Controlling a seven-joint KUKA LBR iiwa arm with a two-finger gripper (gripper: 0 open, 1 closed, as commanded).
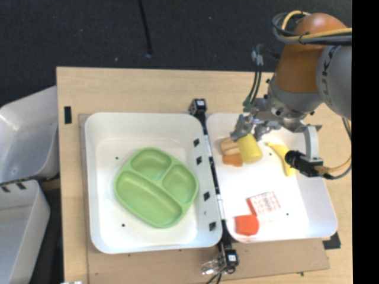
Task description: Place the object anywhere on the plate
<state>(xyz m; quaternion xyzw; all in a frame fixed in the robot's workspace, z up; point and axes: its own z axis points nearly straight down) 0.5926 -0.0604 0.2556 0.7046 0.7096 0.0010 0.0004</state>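
A light green plate (155, 186) with three compartments lies in the left bin (95, 158). My gripper (249, 129) hangs over the upper left part of the right bin (308, 212), under the orange band of the arm. Directly below it, touching or nearly touching it, is a yellow cylindrical object (250, 149). Whether the gripper has hold of that object cannot be made out. A tan and orange piece (231, 152) lies against the yellow object's left side.
The right bin also holds a small yellow banana-like piece (279, 152), a red and white packet (263, 203) and a red-orange block (247, 225) near the front. A divider with black clips (210, 176) separates the bins.
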